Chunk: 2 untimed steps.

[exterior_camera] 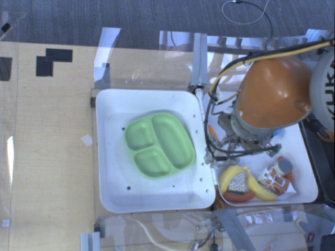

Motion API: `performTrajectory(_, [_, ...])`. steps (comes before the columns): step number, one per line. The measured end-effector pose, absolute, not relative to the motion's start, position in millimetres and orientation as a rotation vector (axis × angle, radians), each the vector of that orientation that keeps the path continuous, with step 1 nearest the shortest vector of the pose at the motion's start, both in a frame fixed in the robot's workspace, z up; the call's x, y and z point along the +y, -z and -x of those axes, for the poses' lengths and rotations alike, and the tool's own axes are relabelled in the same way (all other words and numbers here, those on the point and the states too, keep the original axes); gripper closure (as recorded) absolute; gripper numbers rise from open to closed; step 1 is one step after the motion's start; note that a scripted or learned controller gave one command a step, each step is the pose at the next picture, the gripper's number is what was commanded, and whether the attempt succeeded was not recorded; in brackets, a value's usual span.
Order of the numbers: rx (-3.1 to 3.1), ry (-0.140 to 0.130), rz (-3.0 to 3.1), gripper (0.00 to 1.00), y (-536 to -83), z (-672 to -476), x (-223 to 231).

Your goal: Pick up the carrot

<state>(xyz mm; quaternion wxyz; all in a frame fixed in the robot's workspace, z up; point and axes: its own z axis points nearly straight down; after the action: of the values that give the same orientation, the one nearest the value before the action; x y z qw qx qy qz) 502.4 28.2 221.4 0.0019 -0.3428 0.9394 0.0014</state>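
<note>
The carrot (211,133) shows as a thin orange sliver against the left wall of the right bin (309,187), mostly hidden by cables and the arm. The gripper (238,144) hangs low over that bin's left half, just to the right of the carrot. The arm's large orange band (275,93) covers it from above, and only dark metal parts stick out below the wrist. Nothing can be seen held in it.
A green three-part plate (159,144) lies in the left bin (112,192). At the front of the right bin lie yellow bananas (261,190), a red piece (239,196), a patterned wedge (238,182) and a small carton (276,179). Black and yellow cables (225,75) loop by the divider.
</note>
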Motion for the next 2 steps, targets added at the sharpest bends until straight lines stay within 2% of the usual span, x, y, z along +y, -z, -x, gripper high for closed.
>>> performTrajectory(1, [2.761,-0.001,1.482,1.00,-232,-523.4,1])
performTrajectory(2, [2.618,-0.001,1.721,1.00,-207,-556.3,-44])
